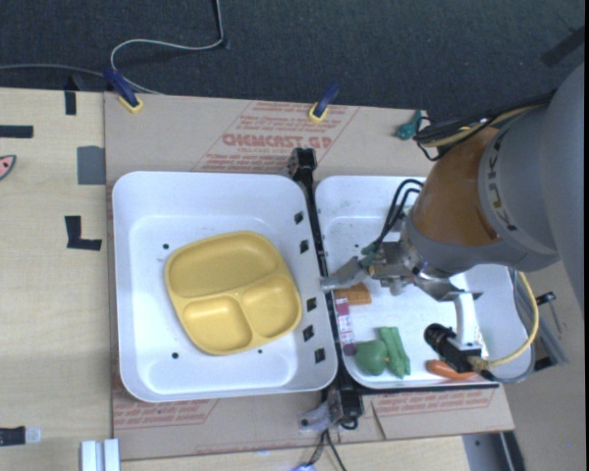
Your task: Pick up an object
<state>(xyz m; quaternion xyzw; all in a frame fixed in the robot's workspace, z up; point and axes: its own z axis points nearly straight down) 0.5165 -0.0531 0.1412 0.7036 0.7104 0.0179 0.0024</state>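
Jaws' state cannot be told as the gripper [358,275] hovers low over the right bin [368,214], above a small orange block [353,297]. A soft green toy [383,351] lies nearby; a glossy yellow divided plate [234,292] fills the left bin [137,263]. A clean pick likely needs centring over the block.
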